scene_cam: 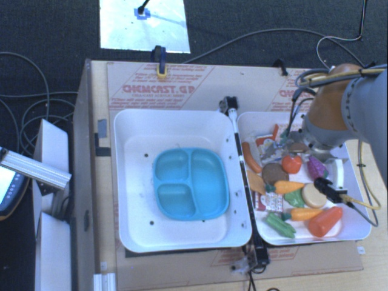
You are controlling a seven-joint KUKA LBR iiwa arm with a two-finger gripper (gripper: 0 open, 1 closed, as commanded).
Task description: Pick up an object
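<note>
Camera view: arm [339,105] low over right bin [362,220], wrist above toy food pile. Jaws hidden under wrist, state cannot tell. Step judged: descent toward pick; nothing seen held. Next: close on single piece, e.g. tomato [291,163], lift clear. Count: two white bins; one blue divided plate [190,183] in left bin [136,138]; roughly dozen toy foods.

Grey arm [364,105] reaching in from the right, orange band [324,105] above the wrist, wrist bent downward, gripper [290,145] low at the left end, state hidden
</note>
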